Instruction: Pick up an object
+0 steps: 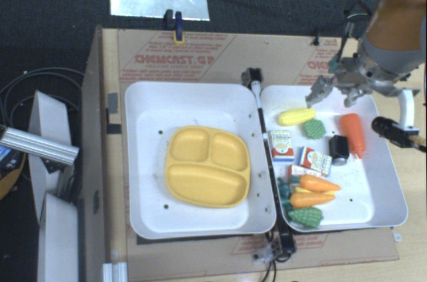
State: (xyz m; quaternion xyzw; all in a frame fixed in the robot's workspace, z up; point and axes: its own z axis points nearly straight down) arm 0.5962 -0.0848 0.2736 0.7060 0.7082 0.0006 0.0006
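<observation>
My gripper (333,95) hangs over the far edge of the right bin (383,204), open, with nothing between its fingers. Just below and left of it lies a yellow corn cob (297,117), beside a small green piece (314,129). A red-orange carrot (352,134) and a black block (339,148) lie below the right finger. Two small cartons (281,145) (315,161) sit near the bin's middle. Two orange carrots (317,184) (310,199) and a green vegetable (305,217) lie at the near left.
The left bin (143,141) holds a yellow divided plate (207,166). A black divider bar (262,121) runs between the bins. A black attachment (393,131) juts from the arm over the right bin's right side. Cables and metal parts lie left of the bench.
</observation>
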